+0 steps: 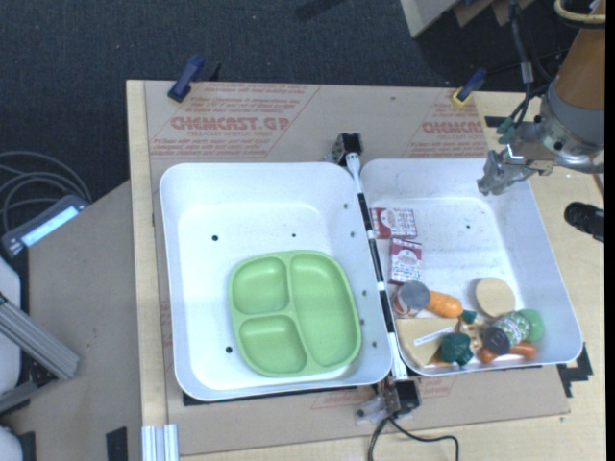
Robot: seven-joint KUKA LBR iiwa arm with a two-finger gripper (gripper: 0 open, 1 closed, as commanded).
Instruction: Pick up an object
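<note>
Tabletop (144, 257) w/ two white bins, arm at right.
Hand (496, 180) over right bin's (548, 248) far edge, grip can't tell. Toys (476, 329) heaped in its near corner; green tray (293, 310) in left bin (192, 219).

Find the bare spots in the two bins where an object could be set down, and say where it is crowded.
Bare floor: the left bin behind the green tray, and the right bin between the gripper and the tan disc. Its near corner is crowded.
</note>
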